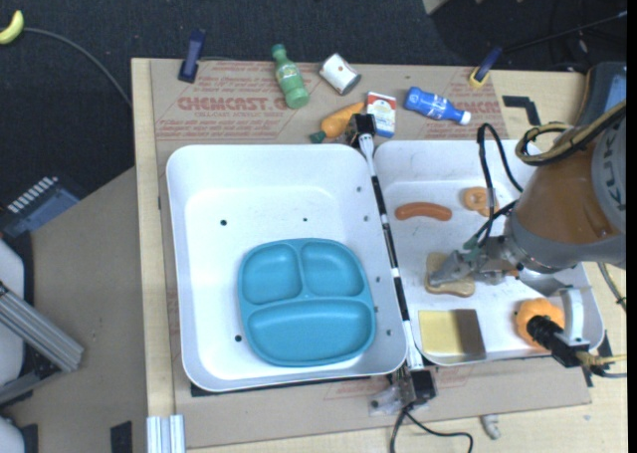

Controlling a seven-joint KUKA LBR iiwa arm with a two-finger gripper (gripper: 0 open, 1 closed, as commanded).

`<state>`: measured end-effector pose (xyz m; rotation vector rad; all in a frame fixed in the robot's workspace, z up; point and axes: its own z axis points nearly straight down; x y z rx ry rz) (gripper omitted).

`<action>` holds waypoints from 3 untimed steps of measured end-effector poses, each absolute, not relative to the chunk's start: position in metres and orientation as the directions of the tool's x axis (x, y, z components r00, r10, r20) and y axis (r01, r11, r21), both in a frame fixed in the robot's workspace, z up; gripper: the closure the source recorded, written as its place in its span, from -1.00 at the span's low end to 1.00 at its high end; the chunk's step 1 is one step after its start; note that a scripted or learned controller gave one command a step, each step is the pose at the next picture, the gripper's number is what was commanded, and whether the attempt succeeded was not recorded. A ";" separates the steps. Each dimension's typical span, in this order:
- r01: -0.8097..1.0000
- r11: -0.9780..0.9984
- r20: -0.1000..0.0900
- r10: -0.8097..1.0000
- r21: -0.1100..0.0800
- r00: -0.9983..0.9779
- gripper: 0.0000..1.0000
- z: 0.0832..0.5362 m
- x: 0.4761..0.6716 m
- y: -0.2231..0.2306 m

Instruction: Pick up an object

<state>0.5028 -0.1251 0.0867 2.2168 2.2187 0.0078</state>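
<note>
The end effector point(453, 270) reaches in from the right and sits low in the right bin point(418, 167), directly over a tan, bread-like piece point(450, 287) that lies on the bin floor. Its dark fingers point left and look close together, but whether they pinch the tan piece or only rest above it cannot be told from this angle. Behind it, the grey and orange wrist covers the right part of the bin.

Farther back in the same bin lies a sausage point(424, 210), and to its right a small orange-brown round piece point(476, 200), partly behind a black cable. Nearer, just below the tan piece, lies a yellow sponge with a darker side point(450, 333). At the near right an orange object point(532, 317) is partly hidden by the arm's fittings.

The left bin point(199, 182) holds a blue divided plate point(305, 300) with three compartments, set toward its near side.

On the bench point(149, 242) beyond the bins lie a green bottle point(291, 78), a small white can point(339, 73), a carrot-like orange item point(338, 122), a small carton point(380, 113), a blue bottle point(435, 106) and a blue clip point(191, 55).
</note>
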 end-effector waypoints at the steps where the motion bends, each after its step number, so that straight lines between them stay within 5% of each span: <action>1: 1.000 0.001 0.000 1.000 0.006 -0.001 -1.00 0.087 0.537 -0.098; 2: 1.000 -0.001 -0.001 1.000 0.009 0.001 1.00 0.097 0.538 -0.098; 3: 1.000 -0.002 -0.005 1.000 0.005 0.002 1.00 0.178 0.612 -0.220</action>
